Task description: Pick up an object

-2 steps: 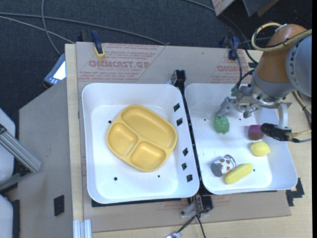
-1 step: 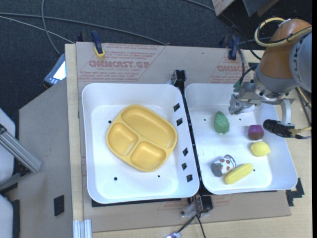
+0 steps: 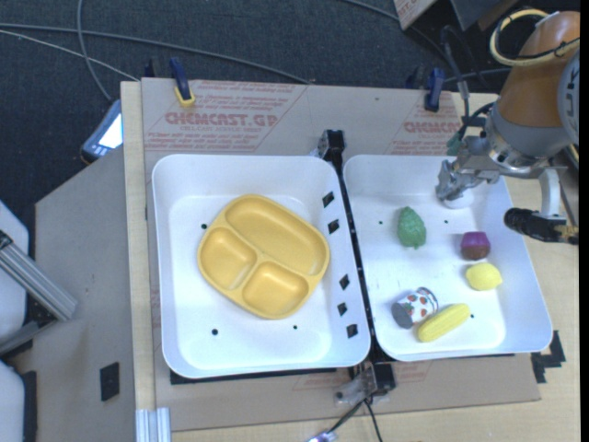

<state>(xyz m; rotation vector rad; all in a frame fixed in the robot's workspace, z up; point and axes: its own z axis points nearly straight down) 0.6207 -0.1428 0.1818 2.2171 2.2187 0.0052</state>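
The right bin (image 3: 515, 339) holds several small items: a green leafy vegetable (image 3: 410, 226), a purple one (image 3: 475, 244), a yellow lemon (image 3: 483, 276), a yellow corn cob (image 3: 444, 322) and a grey, white and red piece (image 3: 413, 307) touching the cob's left end. My gripper (image 3: 451, 188) hangs over the bin's far part, up and right of the green vegetable and apart from it. Nothing shows between its fingers.
A yellow divided plate (image 3: 264, 255) lies in the left bin (image 3: 179, 330). A black divider with clips (image 3: 342, 247) separates the two bins. Blue and orange clamps (image 3: 181, 83) grip the cardboard at the back. Cables run behind the bench.
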